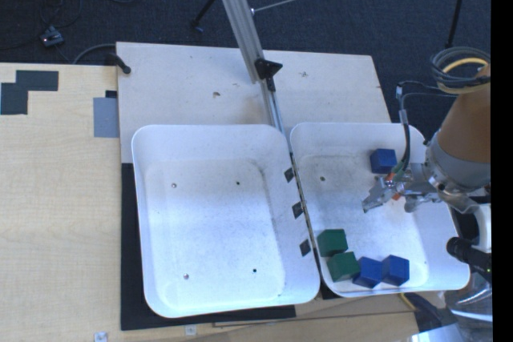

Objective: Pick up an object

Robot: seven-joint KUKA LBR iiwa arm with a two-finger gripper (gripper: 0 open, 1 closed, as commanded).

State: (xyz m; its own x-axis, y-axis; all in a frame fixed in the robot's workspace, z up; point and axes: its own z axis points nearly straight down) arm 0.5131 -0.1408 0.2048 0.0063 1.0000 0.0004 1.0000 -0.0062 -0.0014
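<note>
In the right bin (353,142) a blue cube (383,160) lies near the far right side. Two green cubes (332,240) (345,265) and two blue cubes (369,272) (396,268) are bunched along the bin's near edge. My gripper (391,202) hangs over the right part of this bin, just in front of the lone blue cube and above the bin floor. Its fingers (372,201) are spread open and hold nothing. The orange-banded wrist (466,132) reaches in from the right.
The left bin (152,172) adjoins the right one, with a divider and black clips (296,208) between them. A slanted aluminium rail (240,20) rises behind the bins. A wooden bench surface (56,212) lies to the left.
</note>
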